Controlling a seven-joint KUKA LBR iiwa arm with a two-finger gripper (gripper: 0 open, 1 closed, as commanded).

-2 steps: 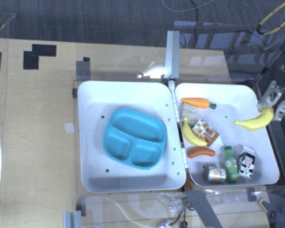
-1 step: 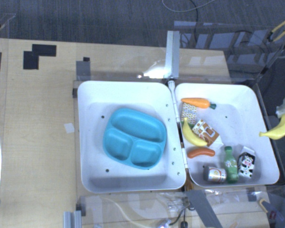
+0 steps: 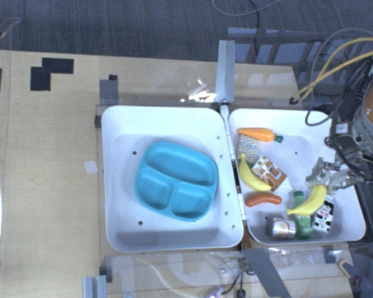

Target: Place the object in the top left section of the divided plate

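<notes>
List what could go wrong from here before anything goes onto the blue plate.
1. The right bin is crowded: the banana under the tool lies against a green item, a can and a black-and-white toy, so a grab may snag or push a neighbour.
2. The blue plate sits across the bin wall, a long carry where a weak grip could drop the item.

Blue divided plate [image 3: 176, 180]: 3 sections, 1 long at far side, 2 smaller at near side; lies flat, slightly rotated, approx centre of left white bin. Object not identifiable: several items in right bin, none betw. fingers.
</notes>
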